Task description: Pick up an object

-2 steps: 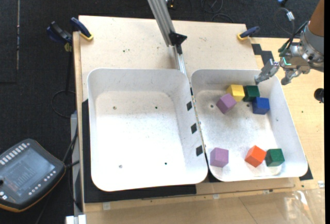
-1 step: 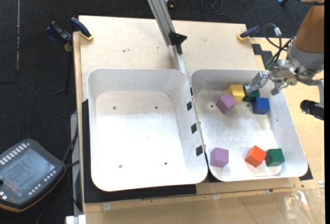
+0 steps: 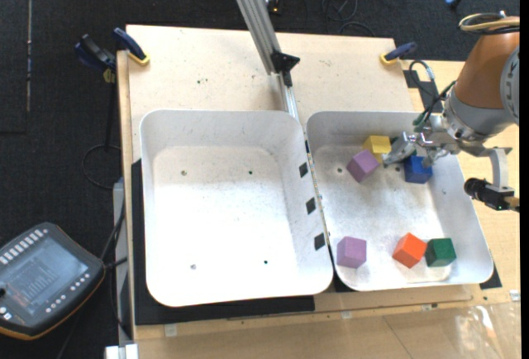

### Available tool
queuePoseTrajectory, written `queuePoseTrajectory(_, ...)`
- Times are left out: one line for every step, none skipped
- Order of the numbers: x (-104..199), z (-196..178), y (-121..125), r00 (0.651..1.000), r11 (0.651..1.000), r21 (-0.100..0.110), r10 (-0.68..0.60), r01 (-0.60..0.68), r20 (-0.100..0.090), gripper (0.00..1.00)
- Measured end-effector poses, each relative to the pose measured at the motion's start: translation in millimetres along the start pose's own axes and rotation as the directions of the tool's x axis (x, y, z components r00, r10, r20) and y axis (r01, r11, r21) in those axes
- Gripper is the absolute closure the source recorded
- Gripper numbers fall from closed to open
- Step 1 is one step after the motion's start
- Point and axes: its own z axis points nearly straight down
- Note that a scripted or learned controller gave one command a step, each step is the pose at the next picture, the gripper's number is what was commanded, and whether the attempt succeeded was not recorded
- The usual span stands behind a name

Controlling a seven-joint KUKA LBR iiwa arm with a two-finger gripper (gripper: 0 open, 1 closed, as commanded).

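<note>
One blue cube (image 3: 418, 169) at jaws (image 3: 411, 152), right bin (image 3: 463, 208).

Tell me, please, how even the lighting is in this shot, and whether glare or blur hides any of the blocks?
In the camera view the light is soft and even; the blocks cast only faint shadows on the right bin. No glare hides them. The orange block and green block look sharp, while the gripper near the blue block is slightly soft and cluttered.

arm (image 3: 488, 76) cut off at right edge, gripper (image 3: 411, 149) fingers indistinct (too small)
</note>
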Motion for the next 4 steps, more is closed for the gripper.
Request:
queuePoseTrajectory(-2,11,6,1.000,1.000,-0.025,0.000,0.001,0.009,0.00)
queuePoseTrajectory(-2,3,6,1.000,1.000,-0.028,-0.002,0.002,0.011,1.00)
queuePoseTrajectory(8,-50,7,1.000,1.000,-0.013,-0.004,0.004,0.003,1.00)
queuePoseTrajectory(2,-99,15,1.000,1.000,-0.013,-0.004,0.004,0.004,1.00)
